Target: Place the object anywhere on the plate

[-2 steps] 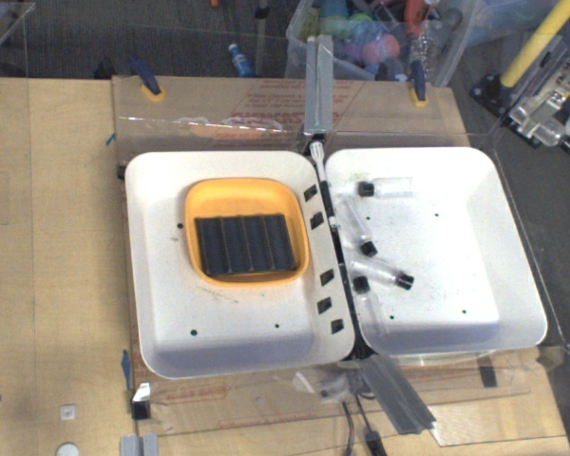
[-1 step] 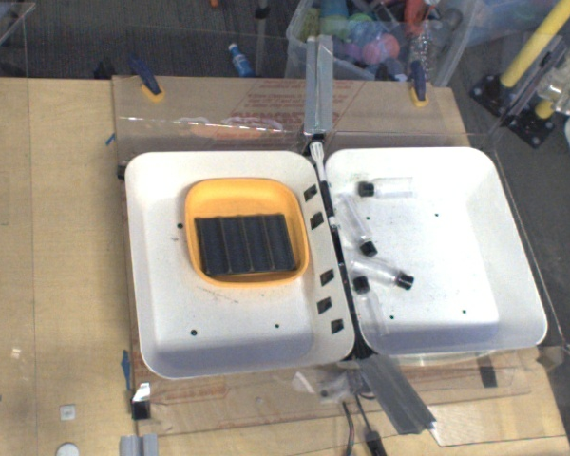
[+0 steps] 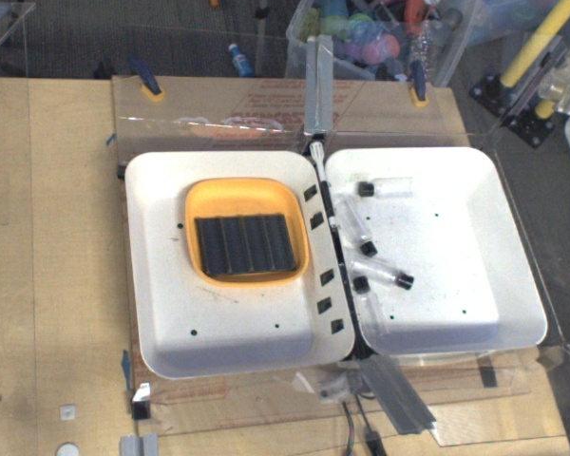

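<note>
Because the small clear tubes with black caps were thin and nearly see-through, they looked like the hardest part of this job. There seemed to be three of them, or maybe four, and all lay flat in the right bin (image 3: 513, 255), close to its left wall. One tube (image 3: 388, 189) lay alone near the top. A second tube (image 3: 358, 232) lay slanted below it, and a third tube (image 3: 384, 275) lay lower, very near to the second, perhaps touching it.

The orange plate (image 3: 201, 198) sat in the left bin (image 3: 161, 283), well apart from the tubes, on the other side of the raised edge (image 3: 325, 255) between the two bins. A dark ridged block (image 3: 245, 243) already lay on the plate and covered most of its middle. It was not sure whether this block or one of the tubes was the task's object.

Several things could go wrong. A round tube could roll away when it was touched. A grasp on the lower tubes could catch two together, or push one against the wall. A tube carried low could hit the raised edge and drop. On the plate there was little free room, so a tube set on the ridged block could roll off.

Whether the claw was wide or narrow could not be told from this view, and so also not how the tubes lay relative to it. The desk (image 3: 47, 255) around the bins was plain wood
</note>
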